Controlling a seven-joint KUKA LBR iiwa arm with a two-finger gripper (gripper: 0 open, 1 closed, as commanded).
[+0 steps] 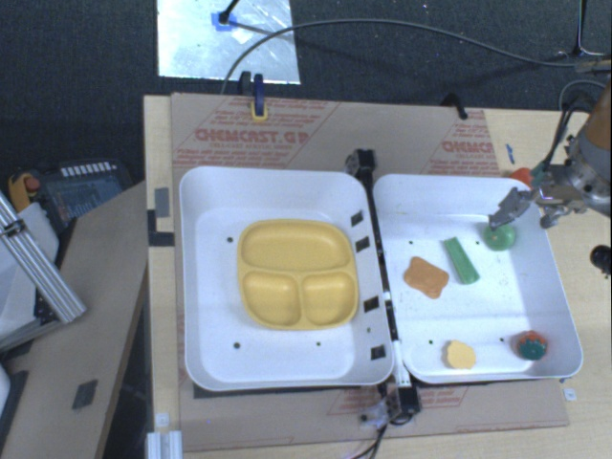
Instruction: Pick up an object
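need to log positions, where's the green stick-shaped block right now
The green stick-shaped block lies in the right white bin, just right of the orange block and left-below the round green piece.

Right bin crowded, left bin taken up by a tray

Yellow tray [295, 285] covers the left bin's [206, 256] middle; in the right bin [555, 304], open floor lies between the orange piece [426, 276], green block [461, 260] and yellow piece [460, 355].

We see even, fairly bright overhead light, with only soft shadows inside the white bins [287, 185]. The foil sheet [228, 27] at top glares palely. The picture is slightly grainy, softest toward the right edge.
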